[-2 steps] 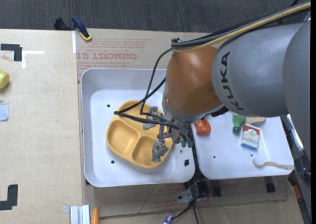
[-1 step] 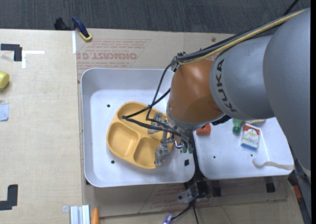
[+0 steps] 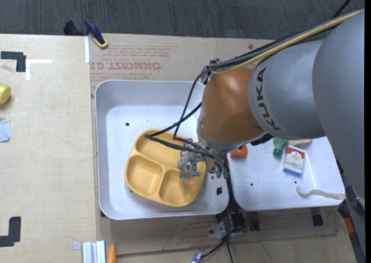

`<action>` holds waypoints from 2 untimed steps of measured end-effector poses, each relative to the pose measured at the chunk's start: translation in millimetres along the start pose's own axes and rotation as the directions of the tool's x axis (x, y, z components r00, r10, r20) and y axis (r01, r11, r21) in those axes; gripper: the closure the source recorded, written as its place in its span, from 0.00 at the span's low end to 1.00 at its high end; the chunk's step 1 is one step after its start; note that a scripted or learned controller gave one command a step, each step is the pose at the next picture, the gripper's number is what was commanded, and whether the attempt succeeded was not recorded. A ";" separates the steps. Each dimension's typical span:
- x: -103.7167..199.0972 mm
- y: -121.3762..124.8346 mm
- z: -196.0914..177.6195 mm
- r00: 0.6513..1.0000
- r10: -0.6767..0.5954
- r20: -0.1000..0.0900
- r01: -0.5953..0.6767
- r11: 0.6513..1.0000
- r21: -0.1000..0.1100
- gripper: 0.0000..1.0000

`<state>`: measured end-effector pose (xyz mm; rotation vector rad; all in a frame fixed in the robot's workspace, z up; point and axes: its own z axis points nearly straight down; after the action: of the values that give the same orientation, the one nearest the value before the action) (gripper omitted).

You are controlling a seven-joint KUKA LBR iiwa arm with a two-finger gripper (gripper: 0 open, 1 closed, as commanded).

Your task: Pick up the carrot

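- The grey arm [image 3: 290, 82] reaches in from the right; its hand [image 3: 191, 166] hangs low over a yellow divided tray [image 3: 148, 178] in the left white bin [image 3: 110, 140].
- The carrot (a small orange-red piece, partly hidden) [image 3: 239, 152] lies in the right bin [image 3: 261, 195], just beside the wrist; whether the hand is clenched cannot be told.

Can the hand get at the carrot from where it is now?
Probably yes. The hand hangs over the yellow tray; the likely carrot lies close by in the right bin, nothing on top of it.
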<state>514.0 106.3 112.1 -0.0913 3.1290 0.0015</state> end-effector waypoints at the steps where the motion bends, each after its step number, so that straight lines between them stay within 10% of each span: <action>1: 0.2 -0.6 -6.7 1.000 0.000 -0.002 0.000 1.000 0.001 1.00; 2: -0.1 -0.3 -14.0 1.000 0.000 -0.002 0.000 1.000 0.001 1.00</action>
<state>514.0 105.9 126.1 -0.0917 3.1314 -0.0002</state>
